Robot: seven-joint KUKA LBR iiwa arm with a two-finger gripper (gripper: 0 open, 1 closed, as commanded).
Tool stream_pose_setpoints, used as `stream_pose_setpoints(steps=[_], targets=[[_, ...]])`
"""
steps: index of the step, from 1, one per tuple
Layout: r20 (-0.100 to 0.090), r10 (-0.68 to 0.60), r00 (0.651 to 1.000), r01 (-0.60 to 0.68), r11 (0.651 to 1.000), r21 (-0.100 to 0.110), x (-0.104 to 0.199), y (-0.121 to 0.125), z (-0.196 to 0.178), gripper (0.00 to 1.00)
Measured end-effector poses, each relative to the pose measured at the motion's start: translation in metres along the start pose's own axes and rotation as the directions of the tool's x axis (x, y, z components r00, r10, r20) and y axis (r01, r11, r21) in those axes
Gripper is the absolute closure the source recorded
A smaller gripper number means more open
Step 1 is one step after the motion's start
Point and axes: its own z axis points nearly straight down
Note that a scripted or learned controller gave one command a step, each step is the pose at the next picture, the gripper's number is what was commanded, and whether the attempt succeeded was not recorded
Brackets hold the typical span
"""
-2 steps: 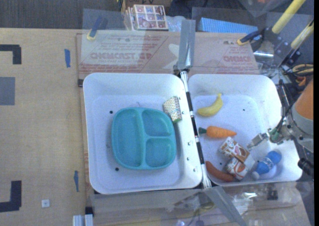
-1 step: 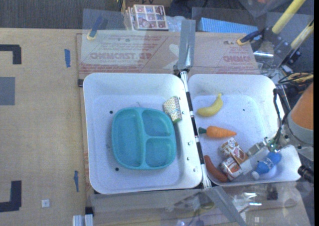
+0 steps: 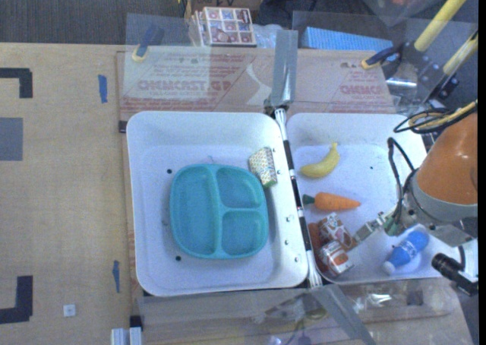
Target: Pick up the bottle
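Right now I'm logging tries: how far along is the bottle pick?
Done: the grey arm has reached over the right white bin. In hand: nothing visible; the blue-and-white plastic bottle lies on the bin floor. Left: gripping and lifting it.

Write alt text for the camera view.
The arm's gripper hangs in the right bin beside a blue bottle, near a carrot, banana and small carton. The left bin holds a teal divided plate.
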Motion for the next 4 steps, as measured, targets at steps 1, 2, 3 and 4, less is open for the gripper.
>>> stream_pose_setpoints(steps=[1, 2, 3, 4], targets=[[-0.005, -0.014, 1.000, 0.014, 1.000, 0.004, -0.059, -0.029, -0.007, 0.00], [-0.001, -0.009, 1.000, 0.009, 1.000, 0.001, -0.061, -0.030, -0.017, 1.00], [-0.003, 0.184, 0.983, -0.184, 0.983, 0.006, -0.006, 0.053, -0.079, 1.00], [-0.003, 0.183, 0.983, -0.183, 0.983, 0.006, -0.006, 0.053, -0.079, 0.00]])
